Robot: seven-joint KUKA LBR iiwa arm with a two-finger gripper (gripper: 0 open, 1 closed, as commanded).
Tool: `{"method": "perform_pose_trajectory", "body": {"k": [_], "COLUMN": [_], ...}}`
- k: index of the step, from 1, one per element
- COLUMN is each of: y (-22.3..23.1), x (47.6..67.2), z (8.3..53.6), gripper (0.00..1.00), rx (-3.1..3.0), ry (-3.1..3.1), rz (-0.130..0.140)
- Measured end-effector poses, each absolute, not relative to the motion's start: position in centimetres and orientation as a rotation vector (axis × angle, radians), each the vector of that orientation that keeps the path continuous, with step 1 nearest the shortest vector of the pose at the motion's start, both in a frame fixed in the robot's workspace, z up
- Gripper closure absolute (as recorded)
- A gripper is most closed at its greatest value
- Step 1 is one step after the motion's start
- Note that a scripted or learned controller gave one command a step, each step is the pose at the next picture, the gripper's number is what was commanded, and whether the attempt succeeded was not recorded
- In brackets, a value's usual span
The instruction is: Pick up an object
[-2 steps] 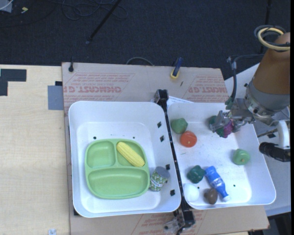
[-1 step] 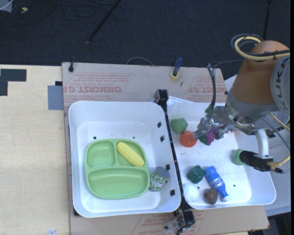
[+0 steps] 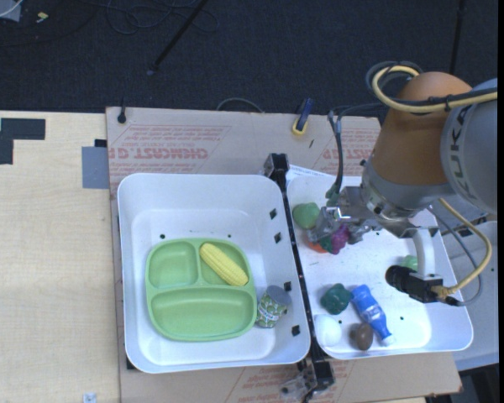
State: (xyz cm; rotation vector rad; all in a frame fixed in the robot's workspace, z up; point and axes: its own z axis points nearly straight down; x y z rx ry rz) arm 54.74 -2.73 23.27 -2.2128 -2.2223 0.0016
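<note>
Pincer (image 3: 334, 227) state cannot be told; it sits low in the shallow white right bin (image 3: 454, 330), at that bin's upper left part, among a small cluster of toys. Reaching in from the right, the grey arm with its orange band (image 3: 416, 133) bends down steeply over the right bin's far side. Left of the right bin, touching it, lies the shallow white left bin (image 3: 134, 225), holding a green divided plastic plate (image 3: 193, 309) with a yellow toy corn cob (image 3: 224, 264) on it. Inside the right bin, near its front edge, lie a blue plastic bottle (image 3: 370, 311), a dark green lumpy toy (image 3: 336, 298) and a brown rounded piece (image 3: 361, 336). A pale green round toy (image 3: 306, 216) sits just left of the pincer.
</note>
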Motion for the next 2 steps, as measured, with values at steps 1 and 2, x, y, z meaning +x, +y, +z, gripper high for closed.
{"method": "perform_pose_trajectory", "body": {"k": [1,2], "y": [3.4,2.8], "x": [55.2,53.8], "z": [22.8,22.0], "gripper": [1.0,1.0], "rx": [-2.213,-2.219], "ry": [-2.224,-2.218], "rz": [0.003,0.007]}}
